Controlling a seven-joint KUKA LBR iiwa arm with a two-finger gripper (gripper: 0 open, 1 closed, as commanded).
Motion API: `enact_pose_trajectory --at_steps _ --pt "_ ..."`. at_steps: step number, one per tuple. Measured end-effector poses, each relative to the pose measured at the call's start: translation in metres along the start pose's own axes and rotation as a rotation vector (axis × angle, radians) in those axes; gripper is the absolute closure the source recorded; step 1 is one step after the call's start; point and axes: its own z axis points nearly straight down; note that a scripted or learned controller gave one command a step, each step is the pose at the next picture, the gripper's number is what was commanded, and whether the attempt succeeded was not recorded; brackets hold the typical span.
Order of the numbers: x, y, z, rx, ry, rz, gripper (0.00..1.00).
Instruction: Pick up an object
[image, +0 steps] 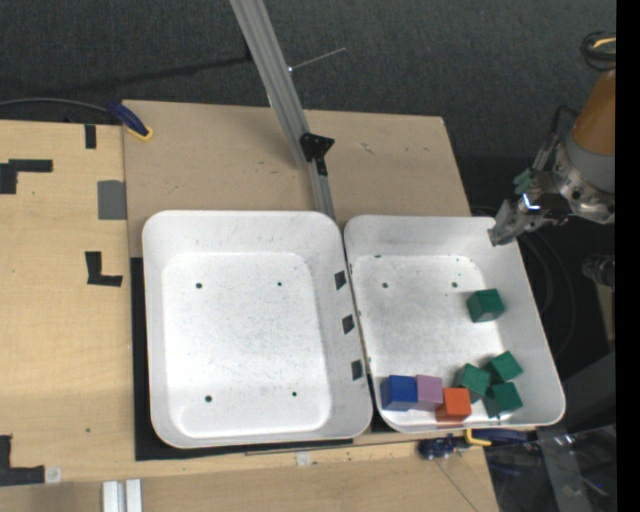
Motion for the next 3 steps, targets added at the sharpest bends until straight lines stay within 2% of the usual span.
enact_pose_trajectory --at_steps 1,3 --pt "0.057 0.004 -0.004 0.003 0.002 -0.006 1.0" --pt "0.161 0.002 0.023 0.007 0.003 -0.005 1.0"
